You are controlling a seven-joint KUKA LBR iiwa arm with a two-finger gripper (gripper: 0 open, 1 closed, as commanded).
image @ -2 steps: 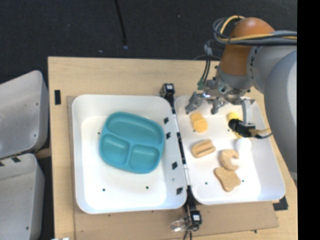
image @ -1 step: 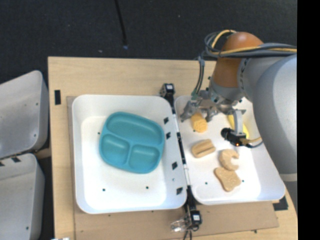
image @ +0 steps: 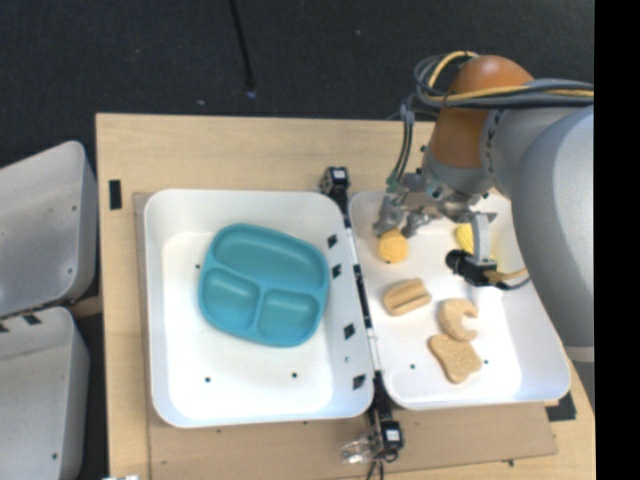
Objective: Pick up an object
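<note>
A round yellow-orange food piece (image: 394, 248) lies in the upper left of the right white bin (image: 530, 368), just under the gripper (image: 405, 220); whether its fingers grasp it, I cannot tell. Below lie three tan bread-like pieces (image: 406, 296). The left white bin (image: 180, 388) holds a teal divided plastic plate (image: 264, 284). Both bins stand on a light wooden bench (image: 220, 148).

The two shallow white plastic bins (image: 180, 388) look smooth with a faint sheen; the teal three-compartment plastic plate (image: 265, 285) in the left-hand one is smooth and softly matt; the pale wooden bench top (image: 240, 153) beneath shows a flat, unglossed grain. At the upper right the arm's orange band (image: 478, 113) is glossy, its grey shell (image: 555, 198) satin-smooth; the tan bread-like pieces (image: 405, 296) at right look matt, the round yellow piece (image: 394, 249) slightly rough.
</note>
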